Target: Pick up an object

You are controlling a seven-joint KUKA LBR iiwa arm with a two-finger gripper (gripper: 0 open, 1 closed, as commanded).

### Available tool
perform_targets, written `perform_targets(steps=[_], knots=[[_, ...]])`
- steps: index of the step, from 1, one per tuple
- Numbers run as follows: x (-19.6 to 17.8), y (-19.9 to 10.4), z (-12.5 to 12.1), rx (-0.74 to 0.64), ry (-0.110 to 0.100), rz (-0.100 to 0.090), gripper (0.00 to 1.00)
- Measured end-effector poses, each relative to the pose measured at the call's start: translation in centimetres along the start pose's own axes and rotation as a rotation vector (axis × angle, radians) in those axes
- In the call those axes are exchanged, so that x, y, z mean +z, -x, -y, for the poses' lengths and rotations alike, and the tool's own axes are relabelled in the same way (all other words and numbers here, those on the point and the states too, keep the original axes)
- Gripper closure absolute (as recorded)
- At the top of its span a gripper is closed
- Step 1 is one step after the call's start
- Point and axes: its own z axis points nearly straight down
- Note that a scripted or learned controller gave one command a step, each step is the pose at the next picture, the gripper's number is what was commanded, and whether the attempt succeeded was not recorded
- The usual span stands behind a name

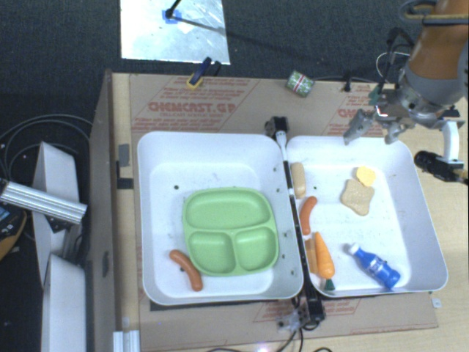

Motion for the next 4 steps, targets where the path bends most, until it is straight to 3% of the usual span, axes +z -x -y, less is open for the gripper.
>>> perform_targets(steps=[1, 2, 3, 4], knots=[[6.6, 5.4, 0.6, 0.001, -0.002, 0.001, 0.00], [13.6, 7.6, 0.0, 0.002, -0.002, 0.000, 0.00], [17.0, 7.3, 0.7, 0.001, -0.001, 0.000, 0.00], [17.0, 7.2, 2.4, 0.001, -0.001, 0.000, 0.00]])
